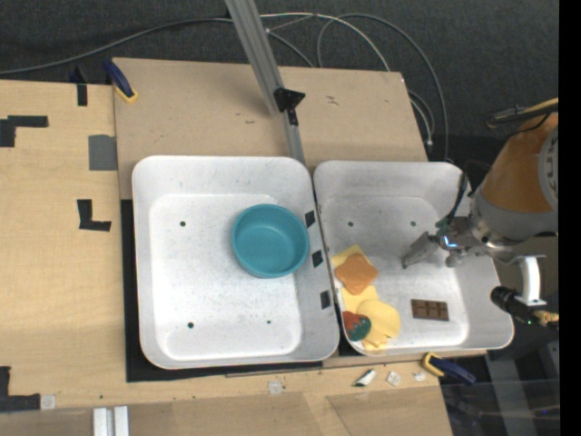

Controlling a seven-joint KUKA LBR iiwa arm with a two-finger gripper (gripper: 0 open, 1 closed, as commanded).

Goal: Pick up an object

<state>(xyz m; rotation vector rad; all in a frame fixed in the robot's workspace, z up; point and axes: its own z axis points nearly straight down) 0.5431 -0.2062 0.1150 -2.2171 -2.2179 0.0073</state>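
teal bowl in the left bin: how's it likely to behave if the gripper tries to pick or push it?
The teal bowl looks like rigid, thin plastic, so probably light and stiff. Its round rim and smooth wall may slip from a two-finger pinch unless one finger goes inside. Sitting upright on the flat floor of the left bin, it would likely slide rather than tip if pushed.

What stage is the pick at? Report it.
Done: the claw is over the right bin. In hand: nothing visible between its fingers. Left: descend on an item, such as the brown block or orange piece, grasp and lift. The teal bowl sits in the left bin.
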